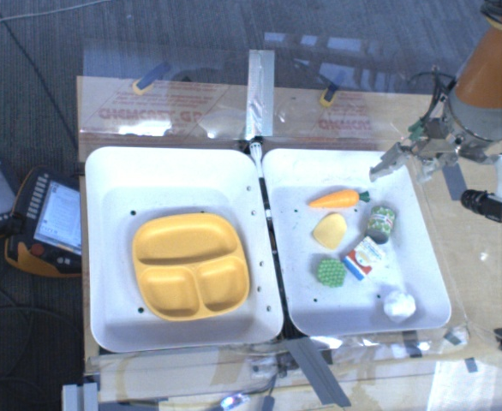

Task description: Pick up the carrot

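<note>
Here, the gripper (pixel 403 156) hangs with jaws spread over the right bin's (pixel 422 229) far corner, holding nothing; the carrot (pixel 334 199) lies just beside a yellow piece (pixel 329 229), which a low descent could nudge instead

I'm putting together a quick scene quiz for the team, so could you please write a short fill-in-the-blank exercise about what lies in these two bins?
1. The orange carrot lies in the ____ white bin as the camera sees it.
2. The left white bin holds a yellow divided plastic tray with ____ compartments.
3. The green bumpy round piece lies directly below the pale ____ rounded piece in the view.
4. The grey two-finger gripper hovers up and to the ____ of the carrot.

Missing words: right; three; yellow; right
</note>
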Robot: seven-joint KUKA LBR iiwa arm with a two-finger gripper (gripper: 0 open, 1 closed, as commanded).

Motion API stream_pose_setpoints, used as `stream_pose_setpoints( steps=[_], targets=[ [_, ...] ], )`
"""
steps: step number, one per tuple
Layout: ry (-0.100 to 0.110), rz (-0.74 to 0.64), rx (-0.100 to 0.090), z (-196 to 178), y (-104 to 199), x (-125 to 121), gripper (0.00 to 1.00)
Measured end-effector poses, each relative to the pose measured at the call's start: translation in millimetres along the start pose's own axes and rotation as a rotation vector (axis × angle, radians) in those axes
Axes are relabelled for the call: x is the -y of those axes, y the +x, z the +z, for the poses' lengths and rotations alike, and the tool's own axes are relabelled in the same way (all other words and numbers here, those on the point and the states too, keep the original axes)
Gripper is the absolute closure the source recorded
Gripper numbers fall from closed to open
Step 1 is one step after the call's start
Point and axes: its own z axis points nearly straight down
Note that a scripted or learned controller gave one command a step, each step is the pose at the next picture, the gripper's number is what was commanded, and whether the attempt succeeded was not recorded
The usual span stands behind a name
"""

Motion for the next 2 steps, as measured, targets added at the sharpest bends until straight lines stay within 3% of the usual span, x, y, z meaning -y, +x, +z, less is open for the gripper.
stream_pose_setpoints(
  steps=[1, 2],
  targets=[
    [0.001, -0.162, 0.003, 86.7, 9.5, -32.3, 0.0],
    [-0.009, -0.268, 0.004, 138.7, 13.1, -32.3, 0.0]
  ],
)
